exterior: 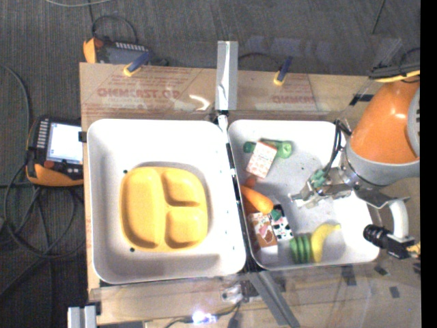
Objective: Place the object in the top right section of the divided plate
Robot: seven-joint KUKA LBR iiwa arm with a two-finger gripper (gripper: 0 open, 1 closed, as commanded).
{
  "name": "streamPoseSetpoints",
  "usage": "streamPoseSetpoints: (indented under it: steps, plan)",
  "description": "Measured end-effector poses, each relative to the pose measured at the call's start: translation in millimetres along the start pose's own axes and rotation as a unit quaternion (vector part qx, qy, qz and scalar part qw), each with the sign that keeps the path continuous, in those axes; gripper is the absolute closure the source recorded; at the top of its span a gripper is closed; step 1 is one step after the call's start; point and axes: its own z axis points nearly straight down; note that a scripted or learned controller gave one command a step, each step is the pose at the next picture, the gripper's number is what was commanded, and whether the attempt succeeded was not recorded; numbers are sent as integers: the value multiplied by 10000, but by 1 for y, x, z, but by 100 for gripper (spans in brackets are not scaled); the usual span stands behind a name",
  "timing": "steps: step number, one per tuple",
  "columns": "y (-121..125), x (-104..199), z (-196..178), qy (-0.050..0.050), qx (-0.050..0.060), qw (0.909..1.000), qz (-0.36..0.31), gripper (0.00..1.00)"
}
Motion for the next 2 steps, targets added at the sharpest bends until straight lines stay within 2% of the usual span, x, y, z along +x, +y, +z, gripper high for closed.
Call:
streamPoseSetpoints:
  steps: [1, 2]
  plan:
    - [-4, -66, 128, -23, -83, 9967, -801, 100]
    - [-3, -64, 120, -4, -83, 9967, -810, 100]
